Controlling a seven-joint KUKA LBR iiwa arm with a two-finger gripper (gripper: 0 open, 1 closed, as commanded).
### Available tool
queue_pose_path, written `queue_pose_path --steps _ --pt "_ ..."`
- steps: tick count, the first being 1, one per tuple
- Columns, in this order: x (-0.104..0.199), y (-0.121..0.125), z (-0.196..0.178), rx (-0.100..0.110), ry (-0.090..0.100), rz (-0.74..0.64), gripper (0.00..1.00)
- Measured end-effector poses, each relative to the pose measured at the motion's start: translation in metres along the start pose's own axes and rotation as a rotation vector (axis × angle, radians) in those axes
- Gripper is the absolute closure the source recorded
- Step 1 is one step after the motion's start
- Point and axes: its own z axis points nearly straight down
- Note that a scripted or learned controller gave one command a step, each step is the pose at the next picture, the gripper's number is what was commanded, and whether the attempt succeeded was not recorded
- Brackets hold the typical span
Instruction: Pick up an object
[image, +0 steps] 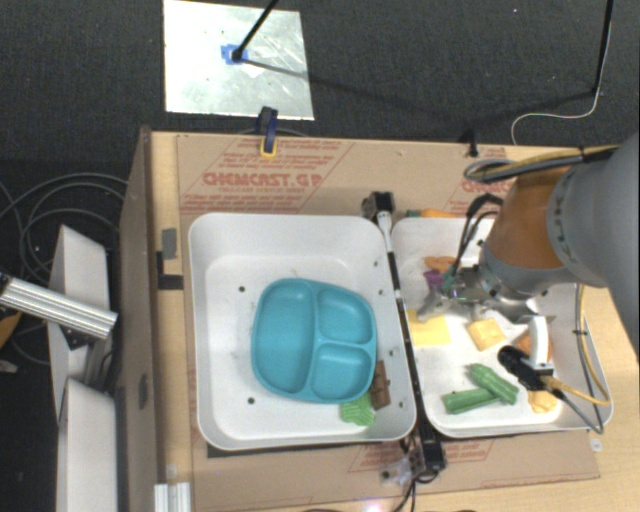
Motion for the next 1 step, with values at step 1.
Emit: queue_pose_path --steps 1 --pt "0.0082 0.093 -0.003 -0.018 -0.003 -0.008 0.0"
